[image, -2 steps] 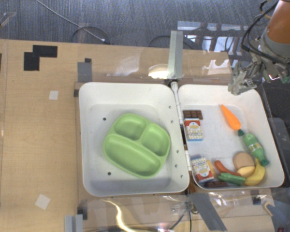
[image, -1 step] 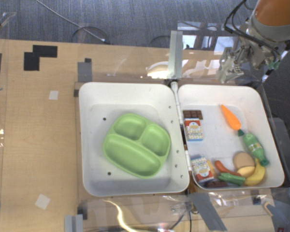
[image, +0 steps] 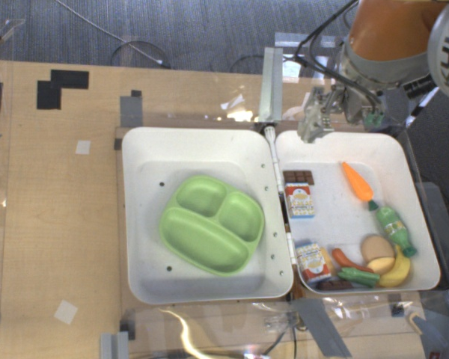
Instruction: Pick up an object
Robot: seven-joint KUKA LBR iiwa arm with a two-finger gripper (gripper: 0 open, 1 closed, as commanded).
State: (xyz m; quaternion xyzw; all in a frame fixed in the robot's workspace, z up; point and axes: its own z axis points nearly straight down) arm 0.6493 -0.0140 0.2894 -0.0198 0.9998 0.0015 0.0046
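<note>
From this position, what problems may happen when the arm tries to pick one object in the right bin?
1. The banana, potato and small boxes crowd the near corner, so the tool may knock neighbours or grab two.
2. The carrot and green bottle lie close to the bin wall; a descent there may strike it.

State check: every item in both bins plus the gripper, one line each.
Green tray: upright in the left bin.
Carrot: lying flat, right bin.
Green bottle: on its side.
Banana: lying at the near corner.
Gripper: above the right bin's far edge, holding nothing.
</note>
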